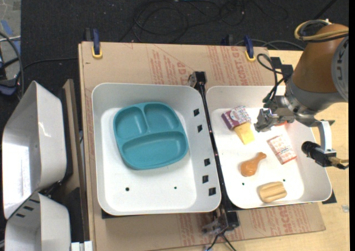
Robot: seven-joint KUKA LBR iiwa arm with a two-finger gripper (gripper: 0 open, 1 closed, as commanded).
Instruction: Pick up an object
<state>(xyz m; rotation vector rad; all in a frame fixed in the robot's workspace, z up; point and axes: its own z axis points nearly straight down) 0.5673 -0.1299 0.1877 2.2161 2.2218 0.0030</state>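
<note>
- Left bin (105, 189): holds one teal divided plate (150, 135), lying flat toward the far side.
- Right bin (310, 189): purple packet (237, 116) touching a yellow cheese wedge (244, 132); red-and-white carton (281, 149); orange drumstick (252, 164); bread roll (272, 191) near the front edge.
- Gripper (264, 121): above the right bin, just right of the cheese wedge and packet; nothing seen between the jaws; whether they stand wide or narrow cannot be told.
- Bench (166, 64): brown board under both bins.
</note>
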